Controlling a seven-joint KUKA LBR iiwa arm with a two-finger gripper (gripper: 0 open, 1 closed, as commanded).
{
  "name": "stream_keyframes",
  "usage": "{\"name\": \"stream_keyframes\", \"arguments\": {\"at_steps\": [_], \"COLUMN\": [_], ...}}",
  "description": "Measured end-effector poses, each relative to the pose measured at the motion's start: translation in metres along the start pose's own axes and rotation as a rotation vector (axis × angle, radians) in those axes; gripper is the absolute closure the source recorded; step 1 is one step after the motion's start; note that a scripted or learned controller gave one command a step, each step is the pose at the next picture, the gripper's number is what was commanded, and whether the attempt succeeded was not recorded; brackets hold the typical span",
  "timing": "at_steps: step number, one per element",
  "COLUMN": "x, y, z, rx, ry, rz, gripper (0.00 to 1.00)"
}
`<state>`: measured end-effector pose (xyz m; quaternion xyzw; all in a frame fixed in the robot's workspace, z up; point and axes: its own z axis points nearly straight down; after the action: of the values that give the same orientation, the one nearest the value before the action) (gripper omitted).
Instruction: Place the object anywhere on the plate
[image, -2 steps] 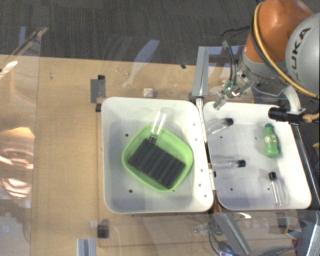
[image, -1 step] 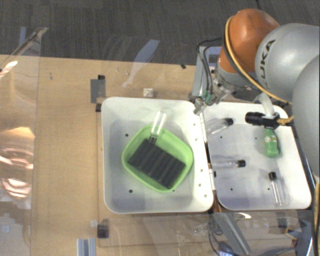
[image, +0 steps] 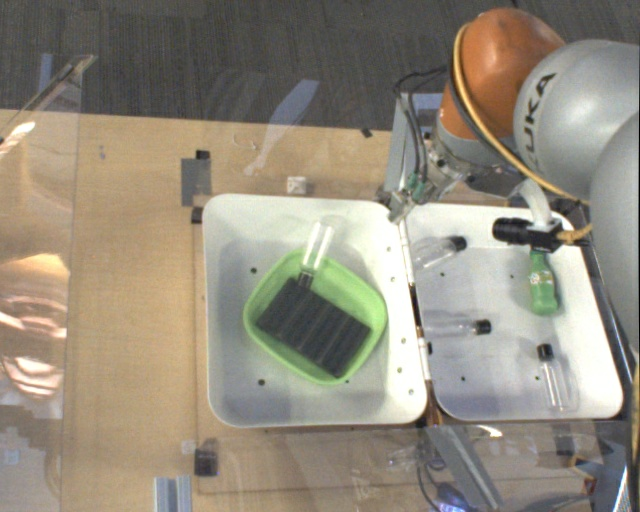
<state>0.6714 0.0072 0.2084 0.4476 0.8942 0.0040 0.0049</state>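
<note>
A green square plate (image: 368, 300) lies in the left bin (image: 225, 330), with a black ridged block (image: 312, 325) on it. A clear tube (image: 317, 245) with a dark lower end rests across the plate's far rim, its lower end over the plate beside the block. My gripper (image: 403, 197) hangs at the back edge where the two bins meet, to the right of and behind the tube. It is apart from the tube and from the plate. Nothing shows between its tips.
The right bin (image: 500, 395) holds several clear vials with black caps (image: 440, 247) (image: 468, 326) (image: 552, 375) and a small green bottle (image: 543, 285). The arm's grey body and orange band (image: 495, 65) overhang the right bin's back right. A small white cube (image: 296, 184) sits on the bench behind the left bin.
</note>
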Motion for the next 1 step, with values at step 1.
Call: {"name": "stream_keyframes", "arguments": {"at_steps": [1], "x": [0.0421], "y": [0.0291], "z": [0.0110], "rx": [0.005], "ry": [0.002], "rz": [-0.104], "gripper": [1.00]}}
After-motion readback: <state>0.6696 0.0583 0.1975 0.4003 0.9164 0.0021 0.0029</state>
